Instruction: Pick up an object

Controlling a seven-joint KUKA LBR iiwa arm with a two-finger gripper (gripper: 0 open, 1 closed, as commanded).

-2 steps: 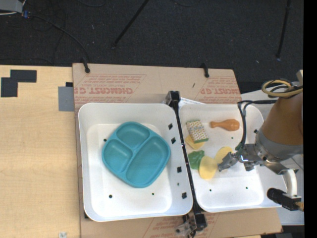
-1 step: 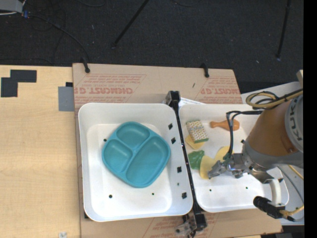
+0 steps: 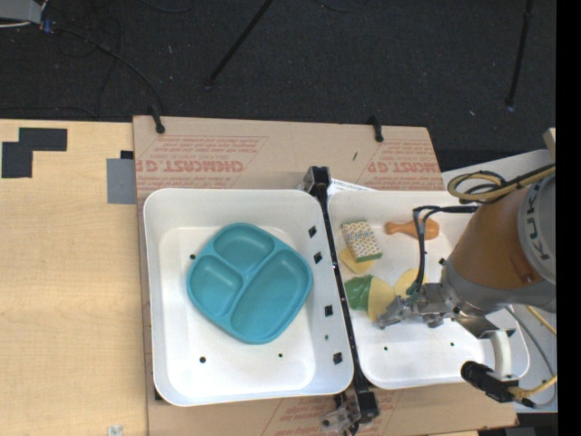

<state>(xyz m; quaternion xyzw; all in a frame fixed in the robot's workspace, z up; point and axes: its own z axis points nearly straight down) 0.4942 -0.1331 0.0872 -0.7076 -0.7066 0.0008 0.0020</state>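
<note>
**binwatcher:** Teal divided plate (image 3: 250, 282) sits alone in the left bin (image 3: 172, 371), roughly in the middle, tilted so its three sections run diagonally. That's all that bin has in it.

**gripfan:** And the right bin (image 3: 408, 371)? Looks busier.

**binwatcher:** Yeah, the stuff is bunched at its left and far side. A checkered block (image 3: 361, 239) lies near the divider, on a yellow piece (image 3: 356, 261). Just nearer than that is a green object (image 3: 359, 291), touching another yellow piece (image 3: 380, 299). An orange thing with a handle (image 3: 410, 229) lies toward the far wall.

**gripfan:** Where's the gripper (image 3: 399, 313)?

**binwatcher:** Low over the right bin, just right of the green and yellow items, coming off the orange-banded arm (image 3: 495, 248). Whether it's clenched or released, honestly can't tell; nothing visibly pinched in it.
</note>
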